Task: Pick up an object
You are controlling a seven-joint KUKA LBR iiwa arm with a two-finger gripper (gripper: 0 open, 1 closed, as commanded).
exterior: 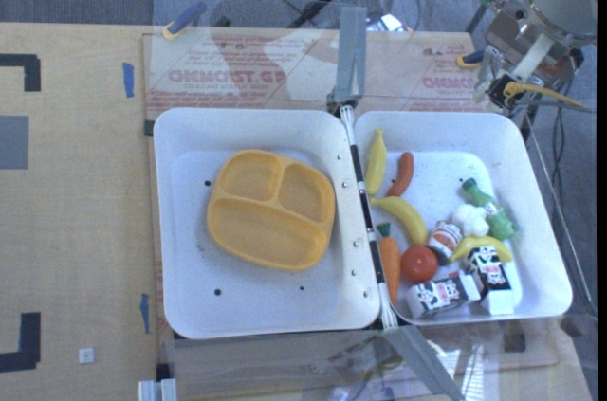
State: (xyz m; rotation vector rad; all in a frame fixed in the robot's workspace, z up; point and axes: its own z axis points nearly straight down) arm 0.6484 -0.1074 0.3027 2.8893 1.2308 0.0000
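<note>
The right bin [531, 200] holds several toy foods: two yellow bananas [377, 160] [403, 217], a red sausage [403, 173], an orange carrot [390, 264], a red tomato [418, 264], a green and white vegetable [484, 208] and black-and-white milk cartons [441, 293]. My gripper [501, 79] hangs at the upper right, above the bin's far right corner and well clear of the objects. Nothing shows between its fingers.
The left bin [180, 200] carries a yellow divided plate [271, 209]. A clear plastic sheet [247, 72] lies behind both bins. A grey divider bar [351, 58] stands at the back between them. Cables dangle near the wrist at right.
</note>
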